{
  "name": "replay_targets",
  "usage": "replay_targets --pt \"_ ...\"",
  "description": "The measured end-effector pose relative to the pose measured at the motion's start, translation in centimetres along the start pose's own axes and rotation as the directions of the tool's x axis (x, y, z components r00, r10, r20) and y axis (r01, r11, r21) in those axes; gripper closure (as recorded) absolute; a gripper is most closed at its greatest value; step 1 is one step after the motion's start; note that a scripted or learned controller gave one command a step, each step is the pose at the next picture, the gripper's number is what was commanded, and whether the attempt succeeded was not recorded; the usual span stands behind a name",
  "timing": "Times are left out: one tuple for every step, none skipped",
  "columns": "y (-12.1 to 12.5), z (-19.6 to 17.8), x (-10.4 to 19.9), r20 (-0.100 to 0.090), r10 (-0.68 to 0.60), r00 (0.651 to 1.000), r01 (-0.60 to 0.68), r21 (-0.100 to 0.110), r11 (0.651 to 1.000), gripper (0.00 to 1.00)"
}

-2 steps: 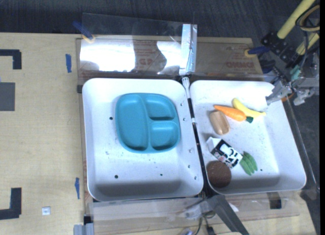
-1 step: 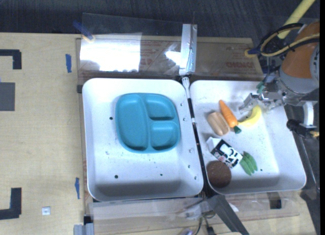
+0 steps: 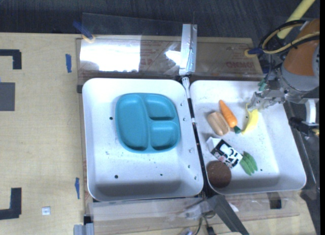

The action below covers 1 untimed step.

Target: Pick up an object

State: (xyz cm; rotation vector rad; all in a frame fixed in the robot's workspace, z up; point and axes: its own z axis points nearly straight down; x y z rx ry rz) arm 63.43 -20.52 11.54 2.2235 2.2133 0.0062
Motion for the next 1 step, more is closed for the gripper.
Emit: replay_targets --pt "1.50 -9.56 6.07 0.000 0.046 0.999 -0.046 -0.007 0.999 1.00"
